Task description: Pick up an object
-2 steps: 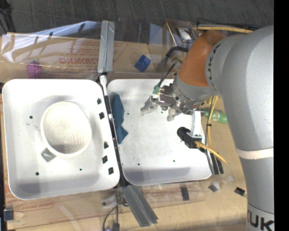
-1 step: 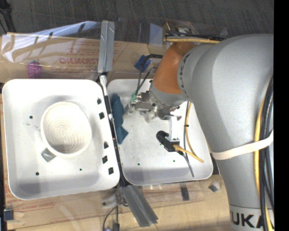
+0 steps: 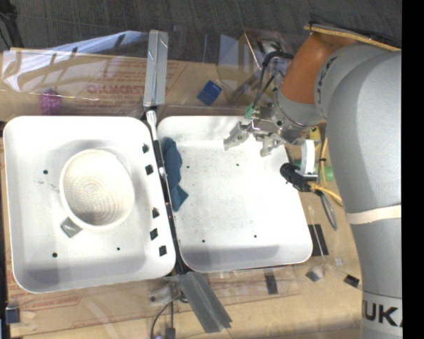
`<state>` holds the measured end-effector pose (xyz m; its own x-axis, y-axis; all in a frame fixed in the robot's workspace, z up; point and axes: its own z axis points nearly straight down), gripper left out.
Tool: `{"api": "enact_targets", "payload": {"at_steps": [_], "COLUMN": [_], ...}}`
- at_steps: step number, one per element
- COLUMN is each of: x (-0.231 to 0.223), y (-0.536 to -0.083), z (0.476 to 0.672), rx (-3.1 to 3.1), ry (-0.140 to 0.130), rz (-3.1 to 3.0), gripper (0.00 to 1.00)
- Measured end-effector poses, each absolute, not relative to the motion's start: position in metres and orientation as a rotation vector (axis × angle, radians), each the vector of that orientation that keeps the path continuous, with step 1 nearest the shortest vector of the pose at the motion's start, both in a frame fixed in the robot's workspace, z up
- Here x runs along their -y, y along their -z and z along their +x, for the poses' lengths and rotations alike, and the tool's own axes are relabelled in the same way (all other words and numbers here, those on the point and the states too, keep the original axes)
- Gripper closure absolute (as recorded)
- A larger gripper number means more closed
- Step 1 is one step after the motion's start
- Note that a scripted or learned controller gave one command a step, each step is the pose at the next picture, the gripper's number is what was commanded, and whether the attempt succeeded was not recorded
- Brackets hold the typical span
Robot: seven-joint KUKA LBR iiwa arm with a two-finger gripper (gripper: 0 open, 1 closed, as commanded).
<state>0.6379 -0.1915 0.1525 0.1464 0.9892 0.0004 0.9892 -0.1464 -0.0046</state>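
Hovering over the upper right part of the right shallow white plastic bin [image 3: 233, 249], the metal two-finger pincer [image 3: 253, 138] sits spread fairly wide with nothing between its fingers [image 3: 233, 137]. The grey arm with orange band [image 3: 307, 69] comes in from the frame's right.

Likely target: the crumpled blue cloth [image 3: 172, 171], lying against the left wall of the right bin, right beside the divider between the bins, centre of frame. It's well apart from the pincer, to the left and a bit lower in frame.

Other candidates sit in the left shallow white plastic bin [image 3: 28, 274]: a round cream woven dome-shaped object [image 3: 97, 187] mid-bin and a small grey flat piece [image 3: 70, 227] touching or just beside its lower left edge. The dome looks too broad for this pincer, in my judgement.

To do the step well: travel left across the bin before descending and come straight down over the cloth's bunched middle. Keep the fingers off the bin wall, since the cloth hugs it; closing along the wall rather than across it should avoid a collision. Cloth is soft, so go deep enough to pinch a fold, then lift slowly.
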Motion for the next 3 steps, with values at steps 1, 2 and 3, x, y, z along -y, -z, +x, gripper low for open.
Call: {"api": "enact_targets", "payload": {"at_steps": [1,2,3], "x": [0.089,0.150,0.095], "y": [-0.089,-0.151,-0.089], "z": [0.654,0.657,0.647], "rx": [2.165,2.224,2.368], "ry": [-0.007,-0.005,-0.007], "rz": [-2.267,-2.213,-2.055], "gripper": [0.00,0.00,0.00]}}
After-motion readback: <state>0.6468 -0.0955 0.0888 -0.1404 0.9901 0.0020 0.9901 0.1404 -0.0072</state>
